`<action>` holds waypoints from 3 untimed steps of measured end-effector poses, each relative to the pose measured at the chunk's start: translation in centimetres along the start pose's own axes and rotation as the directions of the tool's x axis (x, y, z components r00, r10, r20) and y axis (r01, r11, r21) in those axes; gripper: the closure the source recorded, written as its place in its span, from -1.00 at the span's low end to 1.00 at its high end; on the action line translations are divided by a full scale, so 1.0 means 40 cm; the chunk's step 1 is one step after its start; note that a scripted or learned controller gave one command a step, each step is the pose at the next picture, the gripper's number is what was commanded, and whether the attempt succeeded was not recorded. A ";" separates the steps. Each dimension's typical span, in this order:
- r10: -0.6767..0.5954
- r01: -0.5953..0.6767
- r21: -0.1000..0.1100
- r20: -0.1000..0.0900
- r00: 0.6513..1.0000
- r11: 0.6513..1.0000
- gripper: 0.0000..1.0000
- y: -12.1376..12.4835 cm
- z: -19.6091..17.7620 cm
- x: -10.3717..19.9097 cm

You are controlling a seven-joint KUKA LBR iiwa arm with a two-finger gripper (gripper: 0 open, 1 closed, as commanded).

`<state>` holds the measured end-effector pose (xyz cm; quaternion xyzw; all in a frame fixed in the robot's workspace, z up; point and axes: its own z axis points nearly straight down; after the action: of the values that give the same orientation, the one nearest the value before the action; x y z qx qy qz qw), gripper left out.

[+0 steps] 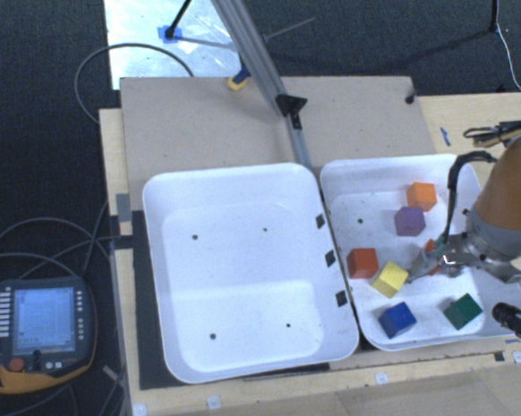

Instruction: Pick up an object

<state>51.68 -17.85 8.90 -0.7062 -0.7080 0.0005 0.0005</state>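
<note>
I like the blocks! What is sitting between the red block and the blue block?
The yellow block lies between the red block and the blue block, seen in the camera view.

High slanted view over both bins [232,182]

Six small blocks are lying in the right bin [348,182], well apart from one another for the most part. An orange block [422,195] is sitting toward the bin's one o'clock corner, with a purple block [410,221] just beside it at seven o'clock. A red block [363,262] is resting near the bin's left wall, and a yellow block [391,278], turned diagonally, is lying just at its four o'clock. A blue block [398,318] is sitting at six o'clock, a dark green block [463,310] at four o'clock.
</note>
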 end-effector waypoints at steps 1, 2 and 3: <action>-0.002 0.002 -0.005 0.001 1.000 1.000 1.00 0.004 -0.034 -0.001; -0.002 0.002 -0.007 0.002 1.000 1.000 1.00 0.011 -0.142 -0.002; -0.003 0.003 -0.010 0.003 1.000 1.000 1.00 0.018 -0.303 -0.007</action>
<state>52.42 -18.12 21.04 -0.7053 -0.7089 -0.0021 -0.0043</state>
